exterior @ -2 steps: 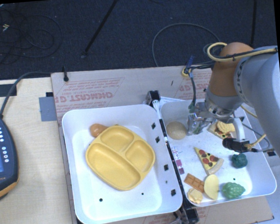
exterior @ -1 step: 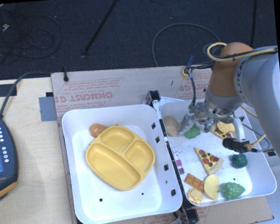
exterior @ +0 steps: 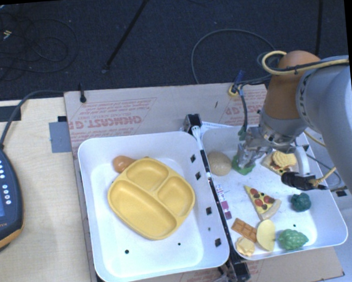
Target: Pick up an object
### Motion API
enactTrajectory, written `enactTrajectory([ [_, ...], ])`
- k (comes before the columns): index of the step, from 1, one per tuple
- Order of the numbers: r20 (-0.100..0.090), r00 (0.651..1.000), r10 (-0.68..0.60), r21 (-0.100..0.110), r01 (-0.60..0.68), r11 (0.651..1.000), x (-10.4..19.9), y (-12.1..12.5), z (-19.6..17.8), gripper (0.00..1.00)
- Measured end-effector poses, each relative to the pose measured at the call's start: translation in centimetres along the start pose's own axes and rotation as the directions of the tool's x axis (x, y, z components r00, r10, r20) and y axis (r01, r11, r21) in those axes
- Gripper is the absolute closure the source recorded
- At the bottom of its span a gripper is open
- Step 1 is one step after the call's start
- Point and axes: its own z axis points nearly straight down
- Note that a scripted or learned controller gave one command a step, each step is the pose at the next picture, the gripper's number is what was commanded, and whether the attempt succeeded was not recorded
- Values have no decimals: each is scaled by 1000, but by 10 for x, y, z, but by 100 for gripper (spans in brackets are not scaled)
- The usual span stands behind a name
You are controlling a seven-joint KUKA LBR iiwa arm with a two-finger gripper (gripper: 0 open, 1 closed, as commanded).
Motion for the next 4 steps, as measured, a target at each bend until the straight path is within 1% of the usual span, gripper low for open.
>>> enactTrajectory([
  [1, 0, 1000, -1, 1, 1, 1000, 0, 0, 0, 0],
  [2, 6, 1000, -1, -23, 1, 1000, -7, 3, 13, 0],
  [3, 5, 1000, -4, -21, 4, 1000, -6, 4, 6, 100],
  [4, 6, 1000, -5, -30, 5, 1000, 63, -41, -89, 100],
])
